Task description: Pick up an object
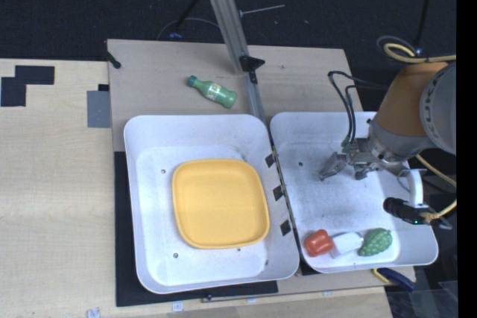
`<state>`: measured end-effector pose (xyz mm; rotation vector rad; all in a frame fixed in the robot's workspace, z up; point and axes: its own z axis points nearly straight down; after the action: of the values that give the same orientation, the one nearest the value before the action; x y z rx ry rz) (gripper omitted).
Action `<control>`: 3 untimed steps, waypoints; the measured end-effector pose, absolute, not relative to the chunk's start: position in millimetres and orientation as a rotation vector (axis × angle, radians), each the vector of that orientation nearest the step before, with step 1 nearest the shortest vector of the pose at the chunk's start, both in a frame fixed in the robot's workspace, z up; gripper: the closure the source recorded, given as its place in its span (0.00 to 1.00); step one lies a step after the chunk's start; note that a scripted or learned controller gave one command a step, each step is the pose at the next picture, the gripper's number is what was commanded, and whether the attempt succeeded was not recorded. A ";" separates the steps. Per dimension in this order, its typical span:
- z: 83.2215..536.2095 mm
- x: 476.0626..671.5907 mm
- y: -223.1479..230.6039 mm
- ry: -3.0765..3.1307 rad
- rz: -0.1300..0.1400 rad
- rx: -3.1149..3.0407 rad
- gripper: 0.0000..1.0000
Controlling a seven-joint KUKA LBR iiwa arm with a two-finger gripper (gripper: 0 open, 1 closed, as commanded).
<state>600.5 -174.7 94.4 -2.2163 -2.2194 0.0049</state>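
Observation:
My gripper [344, 167] hangs over the middle of the right bin [313, 138], its fingers spread apart with nothing between them. Below it, along the bin's front edge, lie a red pepper-like toy [319, 242], a small white block [346, 243] and a green bumpy toy [375, 242] in a row. None of them touches the gripper. A yellow square plate [220, 202] lies flat in the left bin [149, 138].
A green bottle [212, 91] lies on its side on the bench behind the left bin. A metal rail [231, 15] slants down from the back to the gap between the bins. Cables loop beside the arm at the right.

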 end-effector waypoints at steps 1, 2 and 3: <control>107.8 601.7 -176.3 -2.220 0.001 -2.222 1.00; 169.9 598.9 -175.4 -2.224 -0.004 -2.225 1.00; 208.9 599.4 -176.2 -2.222 -0.003 -2.224 1.00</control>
<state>599.4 -176.2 208.9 -2.2244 -2.2225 -0.0025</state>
